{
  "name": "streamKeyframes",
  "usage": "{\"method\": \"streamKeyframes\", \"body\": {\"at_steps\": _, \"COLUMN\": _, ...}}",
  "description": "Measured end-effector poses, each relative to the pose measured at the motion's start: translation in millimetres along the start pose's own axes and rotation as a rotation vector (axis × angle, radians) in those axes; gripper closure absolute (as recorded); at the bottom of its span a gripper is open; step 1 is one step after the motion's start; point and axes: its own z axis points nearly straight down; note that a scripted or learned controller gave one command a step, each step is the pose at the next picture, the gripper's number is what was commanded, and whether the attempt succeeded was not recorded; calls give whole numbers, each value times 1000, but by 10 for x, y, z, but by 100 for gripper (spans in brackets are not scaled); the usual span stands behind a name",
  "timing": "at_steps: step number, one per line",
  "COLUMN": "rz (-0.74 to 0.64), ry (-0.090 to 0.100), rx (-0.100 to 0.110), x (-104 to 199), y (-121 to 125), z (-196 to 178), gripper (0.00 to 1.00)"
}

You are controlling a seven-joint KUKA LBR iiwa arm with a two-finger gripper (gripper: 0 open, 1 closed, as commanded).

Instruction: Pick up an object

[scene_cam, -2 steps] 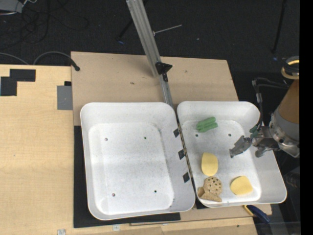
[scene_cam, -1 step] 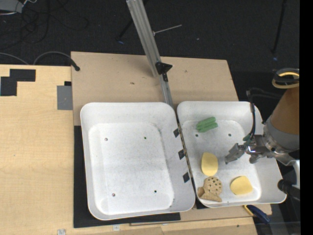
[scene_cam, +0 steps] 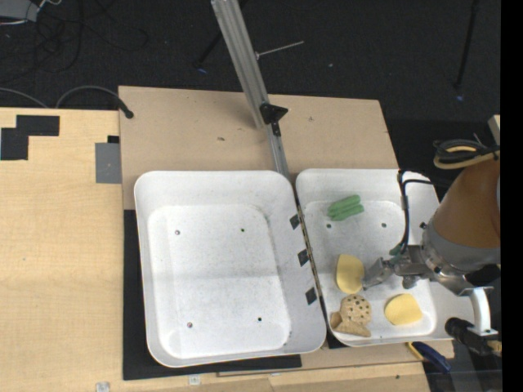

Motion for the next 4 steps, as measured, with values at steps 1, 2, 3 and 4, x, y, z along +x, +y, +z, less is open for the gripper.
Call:
{"method": "streamKeyframes", "body": {"at_steps": 1, "rz": 6, "ry": -2, "rx": -4, "x": -22, "y": 9, "z": -126, "gripper": 100}}
{"method": "streamKeyframes", "body": {"at_steps": 2, "rz": -3, "ry": -4, "rx": -12, "x": 50, "y": 87, "z": -649, "gripper": 100}}
{"method": "streamKeyframes", "body": {"at_steps": 3, "rz": -2, "ry": -4, "rx": -10, "x": 42, "y": 91, "z": -889, "gripper": 100}}
{"method": "streamKeyframes", "body": {"at_steps": 4, "rz": -5, "ry": -1, "rx": -7, "x": 480, "y": 169, "z": -889, "gripper": 100}}
